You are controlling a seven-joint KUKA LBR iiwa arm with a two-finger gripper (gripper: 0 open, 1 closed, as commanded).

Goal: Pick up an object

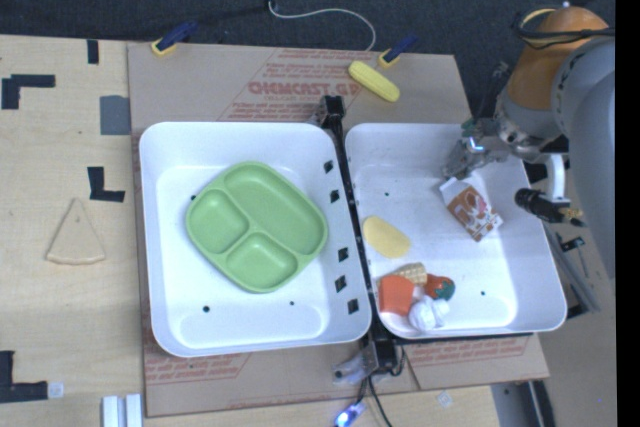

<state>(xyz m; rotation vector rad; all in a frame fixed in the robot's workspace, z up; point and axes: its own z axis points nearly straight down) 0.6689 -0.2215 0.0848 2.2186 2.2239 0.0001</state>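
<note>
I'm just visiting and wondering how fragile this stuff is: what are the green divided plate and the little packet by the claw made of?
The light green three-compartment plate looks like moulded plastic: uniform colour, soft rounded ridges, dull sheen. The small white and orange packet near the claw looks like thin printed film or paper, since it lies flat with a printed face; which one is hard to tell.

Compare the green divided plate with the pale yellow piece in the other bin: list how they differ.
The green divided plate lies in the left bin; the pale yellow piece lies in the right bin. The plate is much larger, taking up much of its bin's floor, while the piece is small. The plate has three compartments; the piece is a plain smooth lump. Both lie flat, away from the gripper.
</note>
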